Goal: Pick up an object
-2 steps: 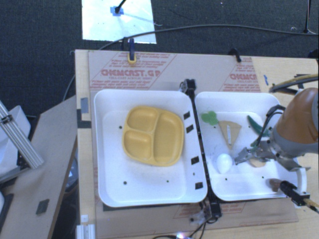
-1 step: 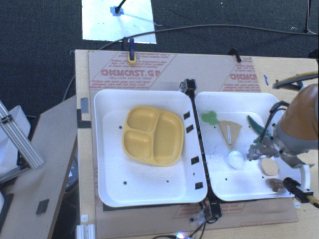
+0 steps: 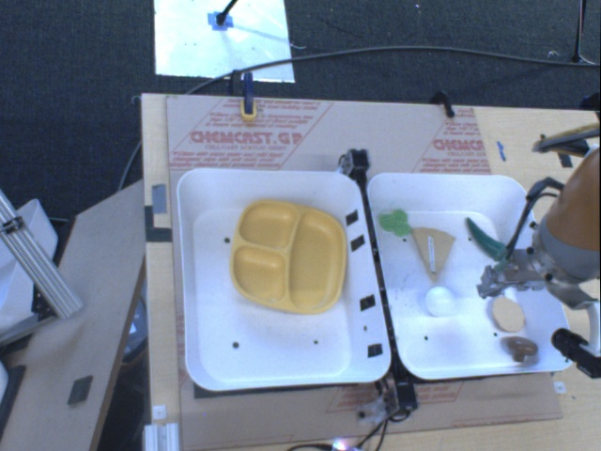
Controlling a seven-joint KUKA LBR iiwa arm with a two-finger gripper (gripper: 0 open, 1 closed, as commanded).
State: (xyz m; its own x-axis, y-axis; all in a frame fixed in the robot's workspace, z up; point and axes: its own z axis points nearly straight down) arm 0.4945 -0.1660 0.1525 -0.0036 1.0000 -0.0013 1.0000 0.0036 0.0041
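I see the hand [image 3: 498, 282] low over the right bin [image 3: 451, 369], near its right wall — whether it is released or clenched I cannot tell. A tan oval disc [image 3: 508, 317] lies just below it, a brown lump [image 3: 520, 349] near the bin's front right corner. A white ball [image 3: 439, 300], tan wedge [image 3: 432, 249], green leafy piece [image 3: 394, 222] and dark green strip [image 3: 486, 239] lie elsewhere in that bin. The left bin [image 3: 211, 346] holds a yellow divided tray [image 3: 288, 255].

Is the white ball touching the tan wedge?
Apart. The camera view shows a strip of white bin floor between the white ball and the tan wedge.
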